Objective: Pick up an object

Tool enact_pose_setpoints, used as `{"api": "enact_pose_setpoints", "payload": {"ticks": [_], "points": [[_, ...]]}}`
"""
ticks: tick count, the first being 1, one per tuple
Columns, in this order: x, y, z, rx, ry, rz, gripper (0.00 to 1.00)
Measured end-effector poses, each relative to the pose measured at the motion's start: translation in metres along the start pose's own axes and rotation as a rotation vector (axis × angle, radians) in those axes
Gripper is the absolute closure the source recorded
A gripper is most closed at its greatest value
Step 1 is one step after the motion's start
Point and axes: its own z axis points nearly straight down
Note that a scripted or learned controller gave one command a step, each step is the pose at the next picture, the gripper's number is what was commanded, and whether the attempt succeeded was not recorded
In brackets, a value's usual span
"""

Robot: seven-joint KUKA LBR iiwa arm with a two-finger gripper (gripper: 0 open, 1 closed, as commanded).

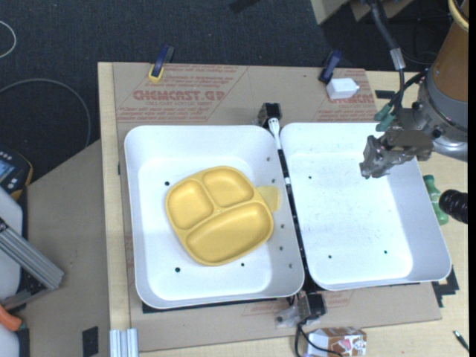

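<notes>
Yellow tray waits, hand far off

The yellow divided tray lies in the left bin; the hand hovers over the right bin (finger state unreadable), so descending here would likely grasp nothing.

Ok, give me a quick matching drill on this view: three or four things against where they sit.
Things:
1. tray
2. hand
3. white block
4. yellow clamp

Places:
A. over the right bin
B. on the board's far edge, left
C. in the left bin
D. on the board beyond the right bin

Pairs: 1-C, 2-A, 3-D, 4-B
</notes>
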Motion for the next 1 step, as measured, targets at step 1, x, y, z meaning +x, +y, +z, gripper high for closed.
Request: {"api": "enact_pose_setpoints", "payload": {"ticks": [1], "points": [[0.0596, 0.01, 0.0325, -0.008, 0.001, -0.006, 1.0]]}}
